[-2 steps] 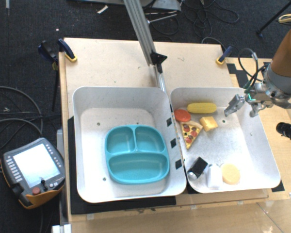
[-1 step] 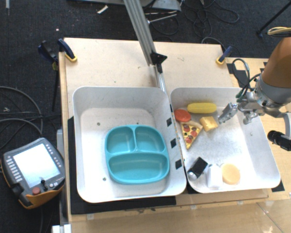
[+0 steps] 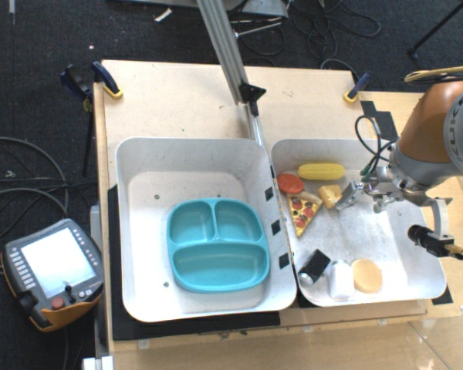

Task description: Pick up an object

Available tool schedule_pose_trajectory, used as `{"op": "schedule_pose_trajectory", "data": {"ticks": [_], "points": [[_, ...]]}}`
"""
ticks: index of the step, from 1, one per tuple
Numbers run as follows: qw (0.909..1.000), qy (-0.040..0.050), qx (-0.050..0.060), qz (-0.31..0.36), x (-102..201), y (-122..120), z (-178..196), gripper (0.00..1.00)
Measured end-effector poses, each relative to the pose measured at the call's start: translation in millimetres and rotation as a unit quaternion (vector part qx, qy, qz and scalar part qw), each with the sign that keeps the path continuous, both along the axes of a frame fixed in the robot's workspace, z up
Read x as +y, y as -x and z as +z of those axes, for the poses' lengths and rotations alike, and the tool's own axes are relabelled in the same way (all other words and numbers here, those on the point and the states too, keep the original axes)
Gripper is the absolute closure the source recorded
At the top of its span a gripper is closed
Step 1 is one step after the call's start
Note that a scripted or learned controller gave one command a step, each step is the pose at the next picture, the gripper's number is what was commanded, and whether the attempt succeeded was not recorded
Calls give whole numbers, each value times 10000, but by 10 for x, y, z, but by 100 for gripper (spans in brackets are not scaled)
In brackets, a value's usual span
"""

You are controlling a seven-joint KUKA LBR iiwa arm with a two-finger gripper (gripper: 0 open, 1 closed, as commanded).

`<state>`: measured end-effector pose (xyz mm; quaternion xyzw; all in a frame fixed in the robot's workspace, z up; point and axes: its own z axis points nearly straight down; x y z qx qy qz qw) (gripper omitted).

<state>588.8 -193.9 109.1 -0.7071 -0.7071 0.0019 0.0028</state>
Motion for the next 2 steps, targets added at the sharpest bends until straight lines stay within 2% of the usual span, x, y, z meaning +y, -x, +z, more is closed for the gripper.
{"op": "schedule_pose_trajectory", "data": {"ticks": [1, 2], "points": [[10000, 8, -23, 3, 6, 1, -147, 0], [10000, 13, -38, 6, 4, -8, -34, 100]]}}
